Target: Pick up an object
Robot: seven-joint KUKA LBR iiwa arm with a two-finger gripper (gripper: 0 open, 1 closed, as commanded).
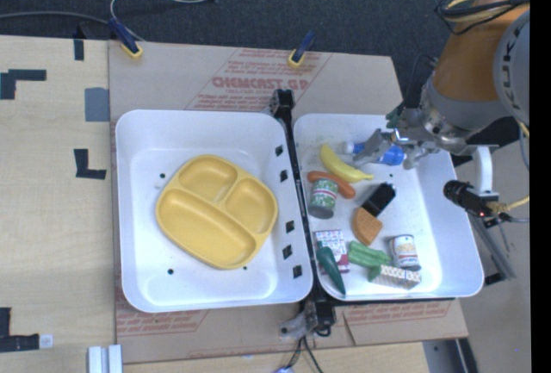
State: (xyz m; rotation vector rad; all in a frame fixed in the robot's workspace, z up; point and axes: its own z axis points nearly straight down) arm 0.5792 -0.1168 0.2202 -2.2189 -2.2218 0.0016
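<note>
Nearest the lower edge of the camera view, the right bin (469, 272) carries a row of small things: a dark green pepper-like piece (331, 269), a patterned card (331, 239), a green pod (367, 256), a small labelled can (403, 250) and a dark speckled bar (399, 277). Above these lie an orange wedge (367, 227), a black block (379, 197), a green-labelled tin (323, 196), a red-orange stick (335, 183) and a yellow banana (342, 165). The left bin (138, 216) holds a yellow divided tray (217, 209).

At the far side of the right bin, the pincer (392, 147) hangs on the grey and orange arm (478, 70), with a blue object (392, 156) between its grey fingers (371, 145). The fingers appear to be pressed against this object, though whether the hold is firm cannot be judged at this scale, nor whether the object rests on the bin floor.

The step in hand is judged to be the grasp itself, at the far end of the right bin, just beyond the banana. The next move calls for a straight lift clear of the bin wall, keeping the pinch steady so that the blue object does not slip, and avoiding the banana lying just beside it.
</note>
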